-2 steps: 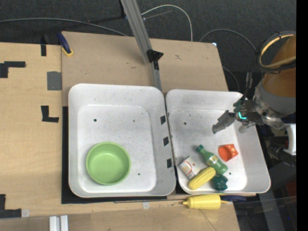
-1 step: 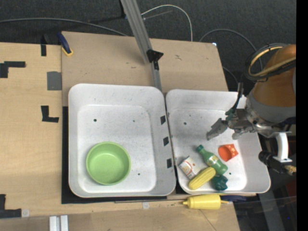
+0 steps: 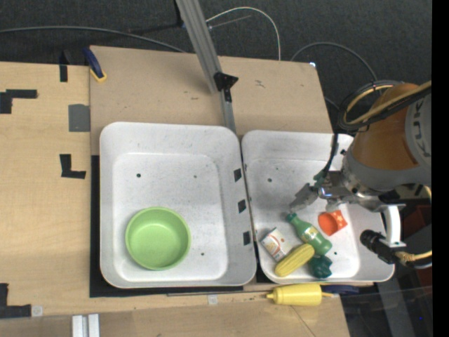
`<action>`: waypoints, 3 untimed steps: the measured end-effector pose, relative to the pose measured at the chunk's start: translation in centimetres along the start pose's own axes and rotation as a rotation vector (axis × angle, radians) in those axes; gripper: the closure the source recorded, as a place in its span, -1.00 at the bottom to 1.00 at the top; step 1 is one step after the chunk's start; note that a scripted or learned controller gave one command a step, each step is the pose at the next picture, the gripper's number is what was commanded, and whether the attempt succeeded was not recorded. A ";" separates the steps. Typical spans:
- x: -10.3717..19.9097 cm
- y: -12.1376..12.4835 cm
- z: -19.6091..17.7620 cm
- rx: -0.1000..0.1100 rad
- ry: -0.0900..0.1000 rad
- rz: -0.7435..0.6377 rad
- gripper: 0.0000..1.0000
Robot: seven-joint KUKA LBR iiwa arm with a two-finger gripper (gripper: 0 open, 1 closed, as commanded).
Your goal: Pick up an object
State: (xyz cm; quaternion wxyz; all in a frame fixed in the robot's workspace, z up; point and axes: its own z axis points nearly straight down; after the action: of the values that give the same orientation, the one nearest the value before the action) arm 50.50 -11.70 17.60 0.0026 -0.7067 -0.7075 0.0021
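A small green bottle (image 3: 309, 233) lies tilted at the lower right of the frame, in the right bin (image 3: 280, 153) — probably light, stiff, slippery plastic, best taken across its body. Touching or beside it are counted one corn cob (image 3: 294, 259), one orange piece (image 3: 332, 222), one small carton (image 3: 273, 244). One green bowl (image 3: 158, 238) sits in the left bin (image 3: 168, 139). The gripper (image 3: 309, 195) hovers just above — whether the jaws are open cannot be told.
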 end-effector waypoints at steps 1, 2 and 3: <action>0.7 0.0 6.3 0.002 0.001 0.000 -1.00; 0.7 0.1 5.0 -0.001 0.001 -0.001 1.00; 0.1 0.7 0.4 -0.009 -0.002 0.001 1.00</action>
State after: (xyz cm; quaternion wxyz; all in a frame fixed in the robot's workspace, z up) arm 51.15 -11.64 17.22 -0.0011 -0.7069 -0.7073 -0.0005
